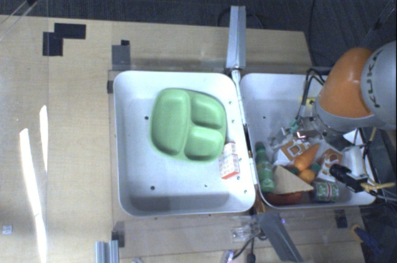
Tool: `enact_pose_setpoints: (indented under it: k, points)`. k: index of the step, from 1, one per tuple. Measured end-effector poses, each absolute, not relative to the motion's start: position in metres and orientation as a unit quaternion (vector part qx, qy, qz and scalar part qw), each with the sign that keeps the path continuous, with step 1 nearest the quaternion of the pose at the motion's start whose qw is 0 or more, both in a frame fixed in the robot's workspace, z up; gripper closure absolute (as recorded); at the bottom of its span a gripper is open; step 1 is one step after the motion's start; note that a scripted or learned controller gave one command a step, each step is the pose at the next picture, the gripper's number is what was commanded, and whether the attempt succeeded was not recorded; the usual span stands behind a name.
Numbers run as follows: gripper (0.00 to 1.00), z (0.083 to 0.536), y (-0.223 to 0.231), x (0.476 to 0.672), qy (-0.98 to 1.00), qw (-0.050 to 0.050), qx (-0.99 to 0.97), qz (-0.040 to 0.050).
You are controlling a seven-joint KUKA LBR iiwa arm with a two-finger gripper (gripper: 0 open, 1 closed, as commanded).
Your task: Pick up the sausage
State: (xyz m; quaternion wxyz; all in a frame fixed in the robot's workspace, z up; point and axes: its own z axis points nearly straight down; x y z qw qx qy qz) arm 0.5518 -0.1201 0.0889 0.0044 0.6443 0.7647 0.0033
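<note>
Many items are being crowded under the arm [350, 91] in the right bin [273, 91], so a neighbour may be seized instead; pincer state cannot be told.

From my station I see the arm [366, 91] reaching in from the right side of the camera view, angled down and to the left. Its orange band [348, 85] faces the camera as a rounded dome, with the grey link curving off toward the right edge. Below the band the grey wrist tapers down to the gripper [302, 130], which sits low beneath it. The arm's own bulk covers much of the gripper.
</note>
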Motion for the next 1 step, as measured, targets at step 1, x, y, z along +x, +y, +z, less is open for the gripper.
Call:
enact_pose_setpoints:
  k: [1]
  points:
    - [0.00, 0.0877, -0.1466, 0.6180, 0.756, 0.004, 0.655, 0.0027]
